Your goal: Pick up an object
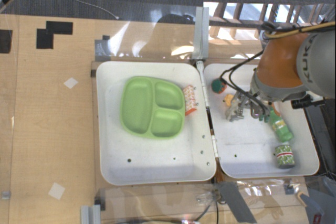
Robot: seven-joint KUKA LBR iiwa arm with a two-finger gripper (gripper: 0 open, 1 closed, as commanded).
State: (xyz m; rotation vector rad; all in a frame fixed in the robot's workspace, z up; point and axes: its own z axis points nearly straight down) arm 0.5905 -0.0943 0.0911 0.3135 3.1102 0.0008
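Green bottle (280, 127) lies in the right bin (247, 157), just right of my gripper (245, 108) and partly under the wrist. Green can (284, 155) sits beyond it, toward the near right corner. Small green ball (218, 85) with an orange bit (228, 98) beside it lies up-left of the gripper, close by. I see the gripper low over the bin floor, nothing visibly between its parts; how wide it stands I cannot tell. Well left of the tool, the left bin (136, 168) holds a green divided plate (153, 107), with a small red-and-white packet (190, 100) touching its right edge.
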